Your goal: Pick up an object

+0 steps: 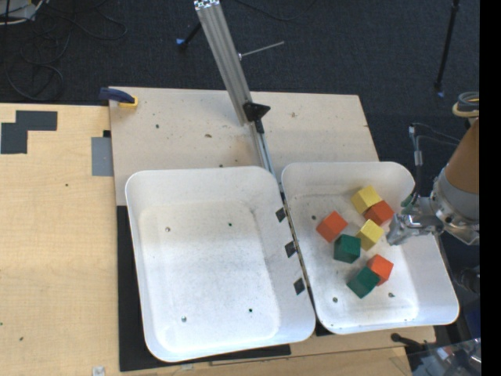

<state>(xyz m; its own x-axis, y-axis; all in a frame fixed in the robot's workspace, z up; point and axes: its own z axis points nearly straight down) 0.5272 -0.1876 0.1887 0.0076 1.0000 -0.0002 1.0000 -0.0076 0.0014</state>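
The right bin [423, 304] holds several small blocks. A yellow block [364, 199] and a red-orange block [380, 211] lie toward the back. An orange block [331, 226], a yellow block [371, 233] and a dark green block [347, 248] sit in the middle. Nearer the front are an orange block [381, 268] and a green block [362, 282]. My gripper [401, 231] hangs low over the right bin, just right of the middle yellow block. No block shows between its fingers.
The left bin [203, 257] sits beside the right one, with black clips along their shared edge. A slanted aluminium bar [231, 65] rises behind the bins. The arm's grey and orange wrist [462, 186] stands at the right edge.
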